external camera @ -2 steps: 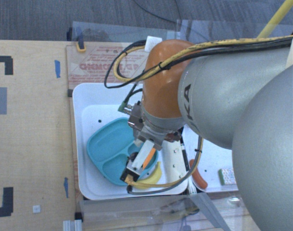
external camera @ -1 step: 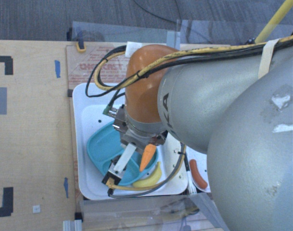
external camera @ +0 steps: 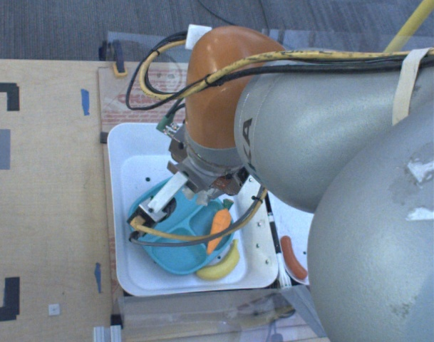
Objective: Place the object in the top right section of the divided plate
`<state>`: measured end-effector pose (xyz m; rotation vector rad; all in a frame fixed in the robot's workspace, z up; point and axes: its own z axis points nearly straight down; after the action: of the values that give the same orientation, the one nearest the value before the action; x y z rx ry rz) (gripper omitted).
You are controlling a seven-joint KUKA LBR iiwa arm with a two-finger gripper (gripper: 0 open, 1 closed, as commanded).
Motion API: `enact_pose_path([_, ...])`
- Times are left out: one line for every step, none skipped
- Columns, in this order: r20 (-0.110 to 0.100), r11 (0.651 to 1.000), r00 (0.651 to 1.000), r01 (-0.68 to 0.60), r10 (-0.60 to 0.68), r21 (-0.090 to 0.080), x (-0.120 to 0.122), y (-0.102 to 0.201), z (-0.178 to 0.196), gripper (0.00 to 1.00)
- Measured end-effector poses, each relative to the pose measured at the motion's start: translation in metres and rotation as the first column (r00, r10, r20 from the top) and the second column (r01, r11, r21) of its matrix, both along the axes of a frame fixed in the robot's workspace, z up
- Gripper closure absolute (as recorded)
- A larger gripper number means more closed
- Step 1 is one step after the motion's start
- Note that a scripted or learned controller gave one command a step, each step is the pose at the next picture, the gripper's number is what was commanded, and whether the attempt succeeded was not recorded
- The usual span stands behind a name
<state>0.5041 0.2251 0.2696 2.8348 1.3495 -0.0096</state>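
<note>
- Banana (external camera: 220, 266), yellow and curved, is seen nearest, laid against the near rim of the blue divided plate (external camera: 175, 258). It is judged to rest on the bin floor rather than in a compartment.
- The plate is set inside the left white bin (external camera: 124, 191), presumably so that it is kept within the arm's reach.
- An orange carrot (external camera: 218, 230), taken to be the task's object, is laid lengthwise on the plate's right side, its narrow end pointed toward the banana. The dividers are partly covered, so it cannot be told whether the section beneath it is the top right one.
- A reddish sausage-shaped thing (external camera: 293, 258) is seen in the right bin (external camera: 293, 219), apart from the plate.
- The gripper (external camera: 206, 184) is held low over the far part of the plate, just beside the carrot's thick end, as would suit a pick or a release there. Whether it is wide or closed cannot be told, since it is covered by the wrist.
- Above it the orange band (external camera: 217, 84) and the grey arm (external camera: 331, 155) are shown large.
- Beyond, blue tape strips (external camera: 85, 102) and black marks (external camera: 6, 95) are fixed to the wooden bench (external camera: 53, 191), probably as positioning guides.
- No brand or legible writing can be made out.
</note>
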Motion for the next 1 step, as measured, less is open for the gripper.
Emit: enact_pose_path([-0.005, 0.998, 0.998, 0.067, -0.067, 0.000, 0.0588, -0.0013, -0.1079, 1.00])
